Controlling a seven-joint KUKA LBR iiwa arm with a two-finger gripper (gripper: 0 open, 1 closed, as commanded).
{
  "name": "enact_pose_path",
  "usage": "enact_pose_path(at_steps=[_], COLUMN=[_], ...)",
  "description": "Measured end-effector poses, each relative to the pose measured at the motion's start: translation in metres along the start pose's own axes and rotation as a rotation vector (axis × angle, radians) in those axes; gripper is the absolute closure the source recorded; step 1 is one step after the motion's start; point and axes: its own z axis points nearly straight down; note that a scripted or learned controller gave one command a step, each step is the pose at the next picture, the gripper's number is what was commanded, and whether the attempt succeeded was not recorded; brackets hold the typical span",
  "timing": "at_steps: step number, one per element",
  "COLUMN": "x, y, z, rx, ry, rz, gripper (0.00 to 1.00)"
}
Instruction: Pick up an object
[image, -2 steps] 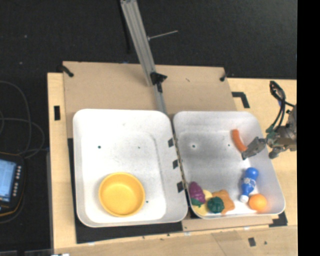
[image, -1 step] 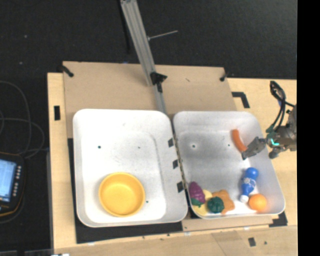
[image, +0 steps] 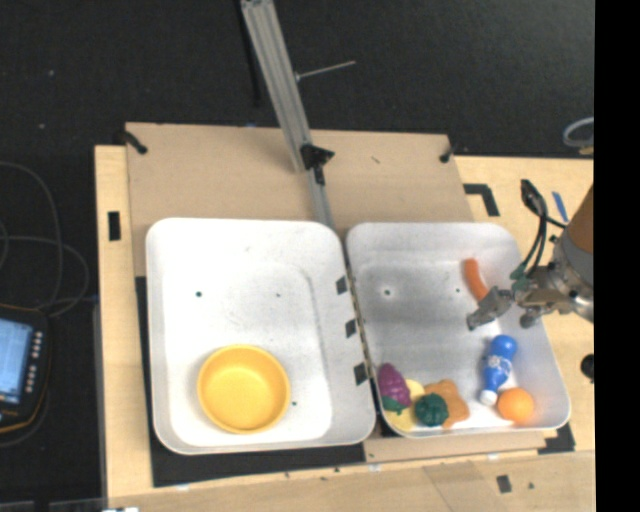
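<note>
- Several small objects share the right bin (image: 420, 260), and we count six: an orange carrot-like piece (image: 474, 277) toward its far right, a blue and white bottle-shaped toy (image: 497, 366) nearer the front, an orange ball (image: 516, 405) just beside that toy in the front right corner, and a purple piece (image: 392, 387), a dark green piece (image: 431, 409) and a tan piece (image: 451, 398) clustered along the front wall.
- We see the gripper (image: 508, 306) low over the right bin, between the carrot-like piece and the bottle-shaped toy; its fingers stand apart, with nothing between them.
- We see the arm (image: 578, 240) entering from the right edge, cables looped along it.
- We find a yellow bowl (image: 243, 387) alone in the left bin (image: 240, 270), near its front.
- Both bins sit side by side on a tan bench (image: 290, 170), and a metal rail (image: 285, 90) slants down from the top.
</note>
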Motion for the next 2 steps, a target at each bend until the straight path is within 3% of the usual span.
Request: enact_pose_path(at_steps=[2], x=[0.012], y=[-0.001], z=[0.116], rx=[0.002], ry=[0.001], rz=[0.001], gripper=[0.00])
